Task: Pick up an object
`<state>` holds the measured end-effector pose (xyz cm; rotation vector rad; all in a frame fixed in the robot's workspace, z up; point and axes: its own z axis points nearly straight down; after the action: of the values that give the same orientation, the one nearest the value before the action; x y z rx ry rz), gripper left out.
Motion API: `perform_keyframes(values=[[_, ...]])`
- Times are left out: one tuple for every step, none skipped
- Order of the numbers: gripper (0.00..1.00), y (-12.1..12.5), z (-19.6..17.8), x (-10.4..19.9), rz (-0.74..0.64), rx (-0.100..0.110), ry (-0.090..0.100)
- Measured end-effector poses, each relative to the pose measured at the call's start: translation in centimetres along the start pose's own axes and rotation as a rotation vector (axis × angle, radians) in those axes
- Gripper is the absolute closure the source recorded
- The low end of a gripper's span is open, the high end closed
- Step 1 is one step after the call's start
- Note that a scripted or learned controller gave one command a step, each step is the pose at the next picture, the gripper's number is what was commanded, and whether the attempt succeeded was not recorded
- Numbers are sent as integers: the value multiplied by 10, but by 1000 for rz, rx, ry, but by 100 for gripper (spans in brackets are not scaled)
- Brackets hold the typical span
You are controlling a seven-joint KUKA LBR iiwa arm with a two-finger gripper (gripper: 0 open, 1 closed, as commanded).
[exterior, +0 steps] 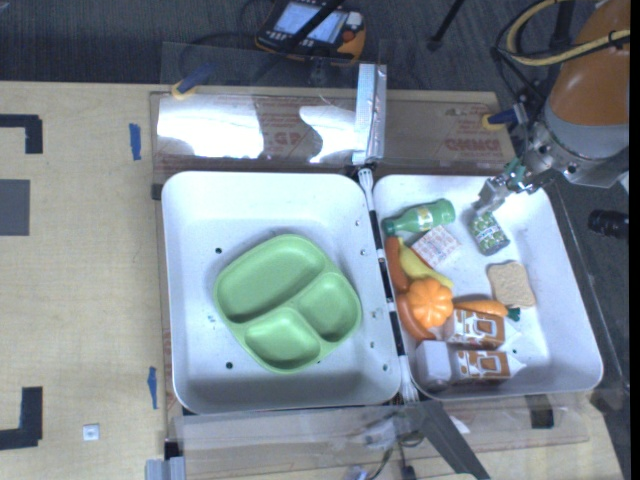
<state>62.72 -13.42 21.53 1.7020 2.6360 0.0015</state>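
Observation:
The right bin (pixel 560 298) holds several objects. Among them are a green bottle (pixel 420 216), a white packet with red print (pixel 436 245), a yellow banana (pixel 414 264) and an orange pumpkin (pixel 428 304). A slice of bread (pixel 512 284) and two orange-and-white cartons (pixel 474 327) (pixel 470 365) lie there too. My gripper (pixel 493 197) hangs over the bin's far right part, directly above a small green-speckled packet (pixel 489 233). Whether it touches the packet is unclear.
In the left bin (pixel 190 228) lies a green divided plate (pixel 288 301). A metal divider (pixel 369 108) and a shiny panel stand behind the bins. The arm's orange band (pixel 590 88) sits at the upper right. A pendant (pixel 308 26) lies beyond the bench.

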Motion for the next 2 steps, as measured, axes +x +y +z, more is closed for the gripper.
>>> perform_keyframes(values=[[100,-113,-1,51,-222,2,4],[100,-50,1,63,-242,-1,0]])
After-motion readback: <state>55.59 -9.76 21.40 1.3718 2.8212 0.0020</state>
